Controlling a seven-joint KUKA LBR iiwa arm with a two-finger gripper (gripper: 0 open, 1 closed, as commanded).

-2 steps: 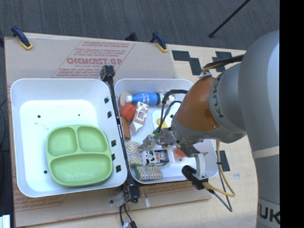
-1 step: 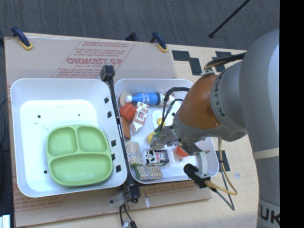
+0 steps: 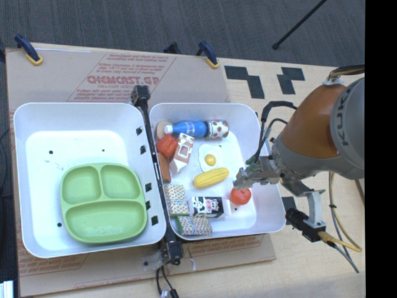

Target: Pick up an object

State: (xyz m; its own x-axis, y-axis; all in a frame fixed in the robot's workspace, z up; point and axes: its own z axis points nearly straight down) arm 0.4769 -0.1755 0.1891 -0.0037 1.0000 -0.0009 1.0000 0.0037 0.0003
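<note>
As the arm reaches in from the right, its gripper hangs low in the right bin, just above a red tomato; whether it pinches anything cannot be told. The tomato lies near the bin's right wall, apart from the corn cob and fried egg, likely the easiest target. A green divided plate sits in the left bin.
</note>
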